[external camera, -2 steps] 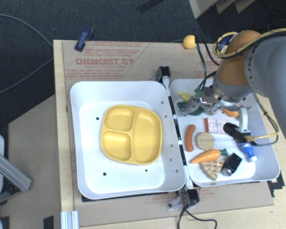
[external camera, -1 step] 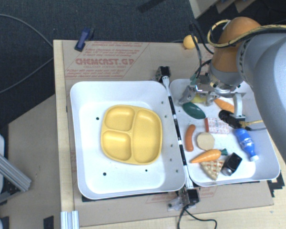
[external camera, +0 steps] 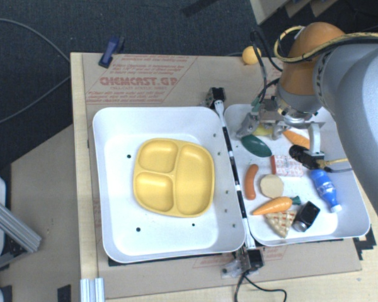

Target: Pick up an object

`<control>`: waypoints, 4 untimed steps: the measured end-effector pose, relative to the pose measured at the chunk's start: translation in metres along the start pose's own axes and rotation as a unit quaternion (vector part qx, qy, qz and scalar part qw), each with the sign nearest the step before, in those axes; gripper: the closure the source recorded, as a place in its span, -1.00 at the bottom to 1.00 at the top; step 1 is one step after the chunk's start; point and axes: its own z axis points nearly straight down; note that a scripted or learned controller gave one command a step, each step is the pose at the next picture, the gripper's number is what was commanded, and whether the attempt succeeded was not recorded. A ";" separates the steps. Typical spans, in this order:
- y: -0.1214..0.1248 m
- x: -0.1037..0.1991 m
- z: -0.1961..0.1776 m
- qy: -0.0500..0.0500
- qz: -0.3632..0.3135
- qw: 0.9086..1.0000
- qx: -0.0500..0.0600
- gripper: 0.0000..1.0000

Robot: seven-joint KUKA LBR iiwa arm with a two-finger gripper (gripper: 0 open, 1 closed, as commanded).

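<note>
My gripper (external camera: 263,123) hangs low over the far end of the right bin (external camera: 346,228), above a small yellow thing (external camera: 263,131) and just behind a dark green piece (external camera: 257,146). Other things lie in this bin. They are an orange piece (external camera: 297,137), a red sausage (external camera: 250,180), a pale round piece (external camera: 271,185), a carrot (external camera: 274,206), a waffle-like wedge (external camera: 281,223), a black block (external camera: 307,216), a blue bottle (external camera: 324,190) and a pink-white packet (external camera: 290,166).
The left bin (external camera: 113,168) holds a yellow divided plate (external camera: 174,177). A black clip (external camera: 216,96) sits at the far end of the wall between the bins. A yellow ball (external camera: 250,55) and a blue item (external camera: 110,51) lie beyond the bins.
</note>
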 end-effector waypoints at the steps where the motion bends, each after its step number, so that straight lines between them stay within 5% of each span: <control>1: 0.000 -0.001 0.000 0.000 0.000 1.000 -0.001 -1.00; 2: 0.000 -0.001 0.000 0.000 0.000 1.000 -0.001 -1.00; 3: -0.001 -0.002 -0.009 -0.001 0.000 1.000 0.002 1.00; 4: -0.048 0.074 -0.102 0.000 -0.001 1.000 -0.008 1.00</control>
